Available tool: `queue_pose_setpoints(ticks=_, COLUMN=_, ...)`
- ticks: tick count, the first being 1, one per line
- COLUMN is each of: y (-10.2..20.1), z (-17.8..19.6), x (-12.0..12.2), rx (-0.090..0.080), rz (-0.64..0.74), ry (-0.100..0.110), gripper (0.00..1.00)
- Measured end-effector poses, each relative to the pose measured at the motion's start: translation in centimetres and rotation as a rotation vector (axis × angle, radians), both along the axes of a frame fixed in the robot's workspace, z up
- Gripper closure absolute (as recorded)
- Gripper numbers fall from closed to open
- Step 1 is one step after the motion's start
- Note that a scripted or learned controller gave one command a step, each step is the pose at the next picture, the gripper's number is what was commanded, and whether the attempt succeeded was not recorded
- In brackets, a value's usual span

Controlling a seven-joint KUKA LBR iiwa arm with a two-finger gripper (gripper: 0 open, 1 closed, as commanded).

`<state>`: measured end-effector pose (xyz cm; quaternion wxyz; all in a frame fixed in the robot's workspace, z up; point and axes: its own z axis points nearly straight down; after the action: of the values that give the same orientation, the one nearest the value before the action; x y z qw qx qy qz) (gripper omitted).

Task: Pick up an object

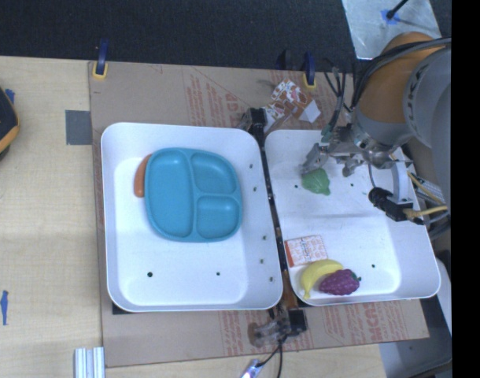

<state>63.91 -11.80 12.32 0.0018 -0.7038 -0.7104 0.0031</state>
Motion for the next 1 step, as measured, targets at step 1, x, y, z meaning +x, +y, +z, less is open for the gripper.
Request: queue_pose_setpoints(ticks=1, y=-0.68, z=-3.16, x=1.71, rx=-0.001, rz=-0.003, ry=-0.007, gripper=0.0)
